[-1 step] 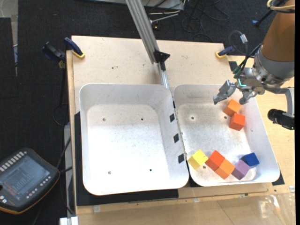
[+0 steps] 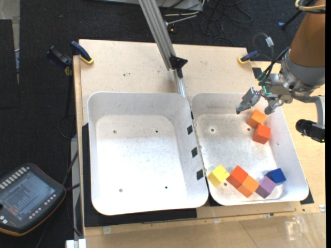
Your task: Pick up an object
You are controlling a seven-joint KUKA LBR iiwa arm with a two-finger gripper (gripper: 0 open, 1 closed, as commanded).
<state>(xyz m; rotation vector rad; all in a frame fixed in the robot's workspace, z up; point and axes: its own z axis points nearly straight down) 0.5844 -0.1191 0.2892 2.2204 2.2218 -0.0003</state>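
Two orange blocks (image 2: 256,118) (image 2: 262,134) sit far in right bin (image 2: 295,154). Gripper (image 2: 257,103) hovers just above them, jaws apart, holding nothing. Five more blocks (image 2: 247,179) near front edge.

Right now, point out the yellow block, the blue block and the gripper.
yellow block (image 2: 219,174), camera view, on its top face.
blue block (image 2: 276,175), camera view, on its top face.
gripper (image 2: 257,105), camera view, midway between the fingertips.

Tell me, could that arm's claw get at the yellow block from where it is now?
Probably yes. The yellow block has open bin floor above it, touching only a red-orange block on one side; the gripper hangs across the same bin.
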